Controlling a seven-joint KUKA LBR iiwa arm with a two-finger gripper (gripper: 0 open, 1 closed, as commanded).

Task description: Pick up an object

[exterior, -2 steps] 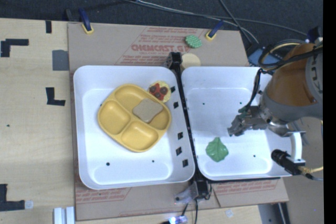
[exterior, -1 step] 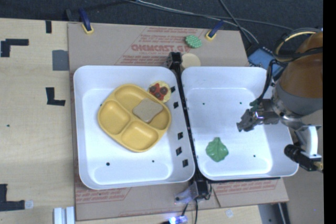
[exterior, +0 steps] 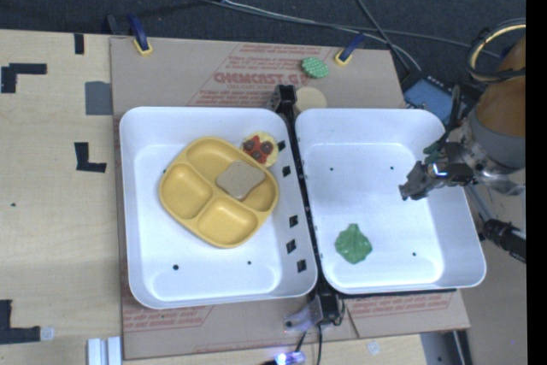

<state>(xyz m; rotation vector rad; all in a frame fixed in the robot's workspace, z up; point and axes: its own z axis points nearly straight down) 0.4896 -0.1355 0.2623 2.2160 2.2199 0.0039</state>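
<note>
Pick not yet begun: gripper [exterior: 416,186], finger state indiscernible, hovers in the right bin [exterior: 376,126], apart from the green object [exterior: 352,243].

Cardboard sheet [exterior: 248,73]: red print reading "CHEMCAST" is showing just behind left bin [exterior: 137,209]; remaining red txt too blurred to read.

My bench [exterior: 51,209] carries a printed cardboard sheet [exterior: 248,77] held at its far edge by two blue-and-yellow clamps [exterior: 139,37], and on that sheet sit two white bins side by side, the left bin [exterior: 141,269] and the right bin [exterior: 376,122], with a small green piece [exterior: 314,67] near the far edge.
</note>
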